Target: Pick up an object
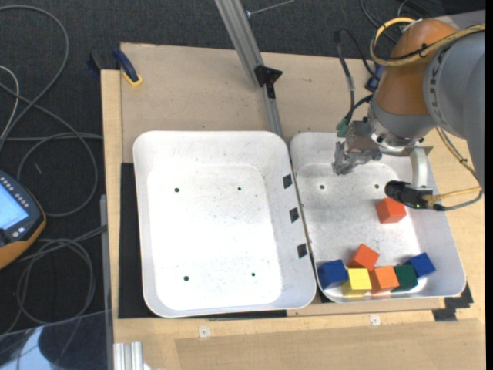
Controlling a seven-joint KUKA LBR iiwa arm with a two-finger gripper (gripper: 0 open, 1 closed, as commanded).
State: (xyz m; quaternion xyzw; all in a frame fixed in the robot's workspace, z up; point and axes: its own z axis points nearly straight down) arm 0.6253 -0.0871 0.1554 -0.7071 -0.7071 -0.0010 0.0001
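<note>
My gripper [344,163] hangs over the far part of the right bin [333,216], above bare white floor, with nothing seen between its fingers. An orange cube [390,210] lies alone to its right and nearer the front. Along the right bin's front wall sits a cluster: a blue cube [332,271], a yellow cube [359,279], an orange cube [366,256] behind it, another orange cube [384,277], a green cube [405,275] and a blue cube [421,264].
The left bin [208,222] lies beside the right one, with small black clips along the shared wall. A slanted metal pole [245,45] rises behind the bins. Cables and a handheld pendant [15,216] lie on the floor to the left.
</note>
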